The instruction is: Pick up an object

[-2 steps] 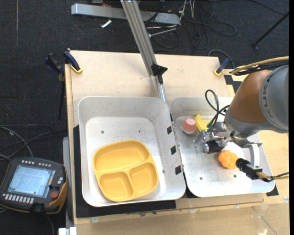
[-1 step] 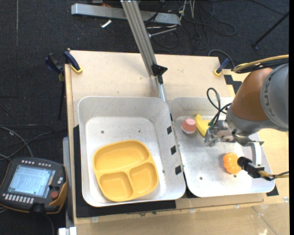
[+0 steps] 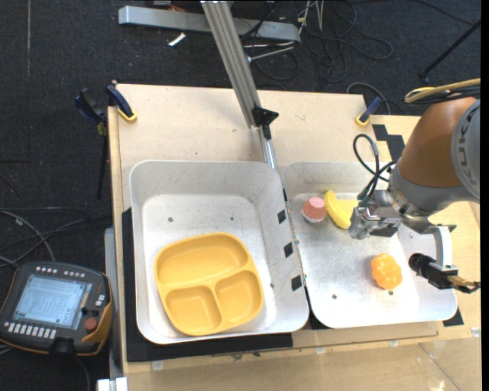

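A pale wooden counter (image 3: 191, 126) stands on a dark carpeted floor (image 3: 53, 46). Black cables (image 3: 336, 46) trail over the floor beyond the counter's far edge, near a flat grey metal base (image 3: 206, 21) from which a slanted metal pole (image 3: 237, 65) reaches over the counter. Yellow-tipped clamps (image 3: 122, 107) grip the counter's far corners. A grey handheld control pendant (image 3: 50, 305) with a lit screen lies on the floor at the near left.

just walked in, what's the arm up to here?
The arm has its gripper low in the right bin, right beside a yellow banana-shaped toy. A pink cup-like object and an orange toy also lie in that bin. The left bin holds a yellow divided tray.
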Controlling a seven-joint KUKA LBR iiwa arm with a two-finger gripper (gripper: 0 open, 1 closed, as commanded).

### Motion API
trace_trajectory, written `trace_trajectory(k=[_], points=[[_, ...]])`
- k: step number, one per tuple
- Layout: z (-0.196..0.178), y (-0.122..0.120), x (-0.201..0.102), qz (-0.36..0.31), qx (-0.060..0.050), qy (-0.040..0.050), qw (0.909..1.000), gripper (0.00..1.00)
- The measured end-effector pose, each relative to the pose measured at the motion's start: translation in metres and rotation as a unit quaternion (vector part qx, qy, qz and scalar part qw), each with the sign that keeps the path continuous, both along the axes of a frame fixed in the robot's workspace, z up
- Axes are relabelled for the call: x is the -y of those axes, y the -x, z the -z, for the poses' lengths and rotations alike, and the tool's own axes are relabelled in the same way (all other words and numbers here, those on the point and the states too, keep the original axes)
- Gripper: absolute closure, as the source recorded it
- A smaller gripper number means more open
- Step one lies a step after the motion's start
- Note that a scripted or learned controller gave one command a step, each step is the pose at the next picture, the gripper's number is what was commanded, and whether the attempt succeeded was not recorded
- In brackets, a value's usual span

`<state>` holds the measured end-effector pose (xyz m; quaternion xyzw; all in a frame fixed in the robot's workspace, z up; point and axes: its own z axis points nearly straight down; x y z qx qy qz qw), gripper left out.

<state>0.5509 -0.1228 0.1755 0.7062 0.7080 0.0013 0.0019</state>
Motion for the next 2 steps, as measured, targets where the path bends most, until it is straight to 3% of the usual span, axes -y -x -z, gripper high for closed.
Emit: trace_trajectory(k=[2], points=[[-0.098,-0.01,-0.008,-0.001,0.001,0.0003,1.0,1.0]])
